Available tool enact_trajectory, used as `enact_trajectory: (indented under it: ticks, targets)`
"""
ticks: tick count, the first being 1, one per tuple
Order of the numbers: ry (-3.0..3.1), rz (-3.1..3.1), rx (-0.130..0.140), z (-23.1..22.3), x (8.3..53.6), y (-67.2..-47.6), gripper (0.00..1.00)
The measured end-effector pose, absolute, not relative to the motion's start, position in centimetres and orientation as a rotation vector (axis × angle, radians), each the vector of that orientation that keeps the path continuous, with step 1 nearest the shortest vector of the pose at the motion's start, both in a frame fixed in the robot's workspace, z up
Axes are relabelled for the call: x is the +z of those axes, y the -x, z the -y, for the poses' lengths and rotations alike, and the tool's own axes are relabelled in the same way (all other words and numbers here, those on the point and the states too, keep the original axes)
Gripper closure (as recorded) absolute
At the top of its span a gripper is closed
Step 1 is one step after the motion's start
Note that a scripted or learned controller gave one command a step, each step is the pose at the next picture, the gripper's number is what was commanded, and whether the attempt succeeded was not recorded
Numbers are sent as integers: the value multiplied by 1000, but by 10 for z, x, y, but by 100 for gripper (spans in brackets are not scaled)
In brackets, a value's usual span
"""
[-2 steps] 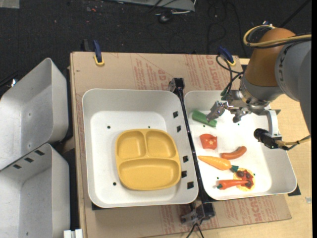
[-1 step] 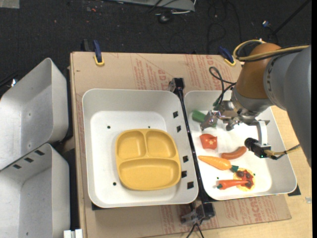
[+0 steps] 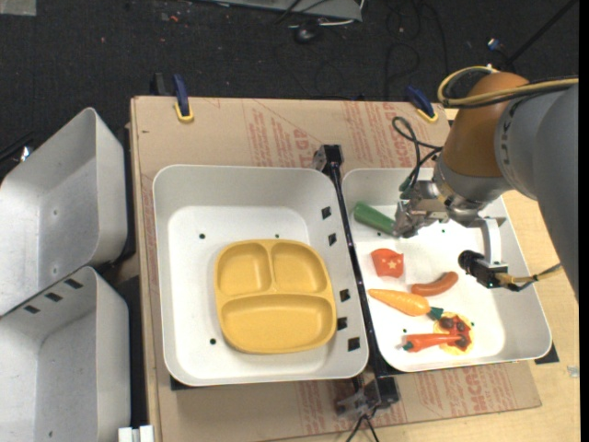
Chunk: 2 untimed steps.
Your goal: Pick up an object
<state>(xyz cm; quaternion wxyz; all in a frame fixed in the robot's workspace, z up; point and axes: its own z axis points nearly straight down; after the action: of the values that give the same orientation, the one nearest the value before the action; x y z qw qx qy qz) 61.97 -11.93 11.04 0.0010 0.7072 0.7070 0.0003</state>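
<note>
Overhead, the arm (image 3: 515,136) reaches in from the right, its claw (image 3: 408,221) low over the upper part of the right bin (image 3: 525,339); whether the claw is open or closed cannot be told, and nothing is seen held in it; just beside it to the left lies a green cylinder (image 3: 374,216), tilted, near the bin's inner wall; below sit a red piece (image 3: 388,263), a sausage (image 3: 434,285), an orange carrot (image 3: 401,301) and a small red-and-yellow item (image 3: 442,338), all apart from the claw; the left bin (image 3: 175,247) holds a yellow divided plate (image 3: 274,295); both bins rest on the brown surface (image 3: 248,127).
</note>
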Motion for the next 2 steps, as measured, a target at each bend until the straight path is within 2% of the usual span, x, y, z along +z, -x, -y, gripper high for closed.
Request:
enact_trajectory:
  ticks: [2]
  targets:
    - [-2214, -2221, 6, 117, 228, -625, 100]
